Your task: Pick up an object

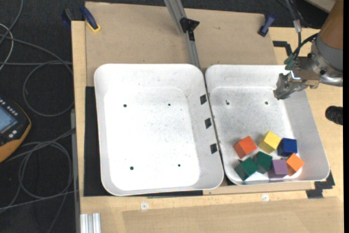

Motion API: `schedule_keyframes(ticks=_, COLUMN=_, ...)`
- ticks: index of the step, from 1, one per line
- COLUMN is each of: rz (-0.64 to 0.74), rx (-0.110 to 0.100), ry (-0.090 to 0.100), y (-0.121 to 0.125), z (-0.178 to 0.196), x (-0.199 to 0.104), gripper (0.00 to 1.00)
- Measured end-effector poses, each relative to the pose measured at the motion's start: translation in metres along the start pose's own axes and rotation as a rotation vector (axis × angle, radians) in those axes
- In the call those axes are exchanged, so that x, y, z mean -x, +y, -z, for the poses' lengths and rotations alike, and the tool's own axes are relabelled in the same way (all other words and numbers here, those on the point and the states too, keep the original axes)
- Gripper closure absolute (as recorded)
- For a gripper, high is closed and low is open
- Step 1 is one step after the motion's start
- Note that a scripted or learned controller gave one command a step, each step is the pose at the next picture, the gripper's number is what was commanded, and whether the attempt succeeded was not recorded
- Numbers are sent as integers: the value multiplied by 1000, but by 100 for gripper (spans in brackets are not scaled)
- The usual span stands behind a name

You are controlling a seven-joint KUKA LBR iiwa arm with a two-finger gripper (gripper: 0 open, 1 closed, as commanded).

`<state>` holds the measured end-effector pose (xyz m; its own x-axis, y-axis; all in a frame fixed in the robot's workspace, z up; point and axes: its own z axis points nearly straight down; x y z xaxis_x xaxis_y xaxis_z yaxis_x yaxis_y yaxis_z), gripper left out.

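Note:
Several small blocks lie huddled in the near right corner of the right bin [256,84]: an orange block [245,146], a yellow block [269,141], a blue block [287,146], two dark green blocks [255,164], a purple block [279,167] and a second orange block [294,162]. My gripper [283,89] hangs over the far right part of that bin, well behind the blocks and apart from them. Nothing shows between its fingers.
The left bin [109,84] lies beside the right one, with black clips along the shared wall. A slanted metal pole [174,3] rises behind the bins. Blue clamps sit at the board's far corners. Cables trail on the floor at left.

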<state>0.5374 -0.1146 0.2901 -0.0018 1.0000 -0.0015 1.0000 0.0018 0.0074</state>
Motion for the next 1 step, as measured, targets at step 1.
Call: schedule_keyframes(ticks=1, rz=4, rx=-10, ry=5, y=11, z=-18, x=-56, gripper=100)
